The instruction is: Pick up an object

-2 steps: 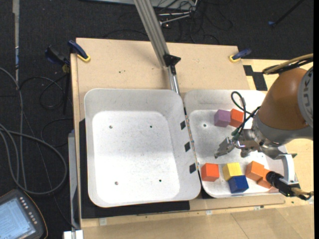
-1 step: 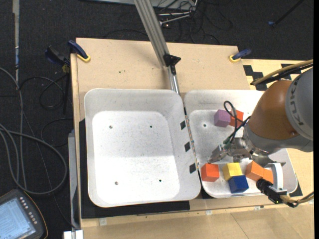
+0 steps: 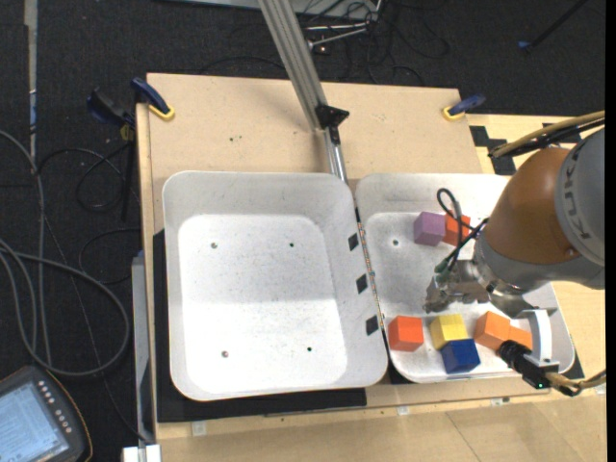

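The right bin (image 3: 397, 200) holds several small blocks. A purple block (image 3: 430, 227) lies toward the back with an orange-red piece (image 3: 456, 227) just right of it. Along the front wall sit an orange block (image 3: 406, 332), a yellow block (image 3: 448, 330), a blue block (image 3: 461, 355) and another orange block (image 3: 500, 330). My gripper (image 3: 448, 290) hangs low over the bin's middle, just above and behind the yellow block, and touches none of the blocks that I can see. The bulky orange-brown wrist covers the bin's right side.
The left bin (image 3: 255, 282) lies beside the right one, sharing a central rim. A slanted metal pole (image 3: 298, 61) runs down from the top to the bins' back edge. Clamps sit at the bench's back corners. Cables cover the dark floor on the left.
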{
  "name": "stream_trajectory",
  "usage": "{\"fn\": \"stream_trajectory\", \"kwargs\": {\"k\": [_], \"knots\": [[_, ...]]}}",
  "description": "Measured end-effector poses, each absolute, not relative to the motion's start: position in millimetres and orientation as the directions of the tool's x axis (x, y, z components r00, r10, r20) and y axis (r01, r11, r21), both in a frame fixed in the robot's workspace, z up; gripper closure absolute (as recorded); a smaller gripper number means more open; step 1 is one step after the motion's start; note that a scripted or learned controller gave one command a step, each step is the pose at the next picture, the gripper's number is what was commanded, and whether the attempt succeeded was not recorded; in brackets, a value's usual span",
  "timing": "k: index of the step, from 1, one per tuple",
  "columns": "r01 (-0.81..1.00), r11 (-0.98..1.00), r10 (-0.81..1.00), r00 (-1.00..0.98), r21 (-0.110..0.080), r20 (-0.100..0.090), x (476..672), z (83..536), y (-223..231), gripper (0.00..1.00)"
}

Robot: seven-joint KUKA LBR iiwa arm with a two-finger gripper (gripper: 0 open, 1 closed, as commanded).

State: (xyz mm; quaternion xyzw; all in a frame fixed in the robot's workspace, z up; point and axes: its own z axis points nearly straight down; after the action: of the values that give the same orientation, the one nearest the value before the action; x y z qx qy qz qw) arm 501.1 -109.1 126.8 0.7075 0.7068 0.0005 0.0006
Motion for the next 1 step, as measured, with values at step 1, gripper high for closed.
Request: {"fn": "stream_trajectory", "kwargs": {"k": [1], "knots": [[1.0, 0.002, 1.0, -0.002, 0.007, -0.002, 510.5, 182.7, -116.1, 1.0]]}}
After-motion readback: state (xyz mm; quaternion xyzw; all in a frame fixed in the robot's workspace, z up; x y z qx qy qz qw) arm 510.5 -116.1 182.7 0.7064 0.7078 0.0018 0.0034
